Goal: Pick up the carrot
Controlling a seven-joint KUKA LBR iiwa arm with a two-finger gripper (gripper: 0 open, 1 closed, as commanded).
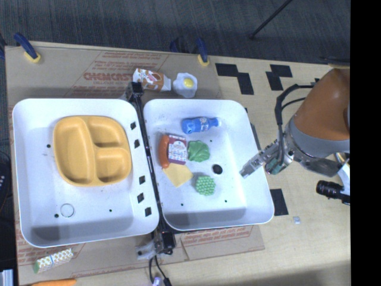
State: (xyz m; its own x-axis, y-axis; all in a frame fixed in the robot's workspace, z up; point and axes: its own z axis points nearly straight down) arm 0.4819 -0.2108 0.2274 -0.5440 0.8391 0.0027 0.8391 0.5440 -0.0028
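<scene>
In the right bin (235, 142), the carrot (163, 152), seemingly the orange piece, lies against a red packet (177, 148). Over the bin's right rim hover the jaws, open or closed I cannot tell. Such crowding may make them grab the packet instead.

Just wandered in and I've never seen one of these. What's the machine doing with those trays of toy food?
A robot arm is meant to pick up the carrot, the orange piece lying in the right bin against a red packet. Its gripper hangs at that bin's right edge, apart from the carrot, so nothing has been picked up yet. The left bin holds a yellow divided plate.
</scene>
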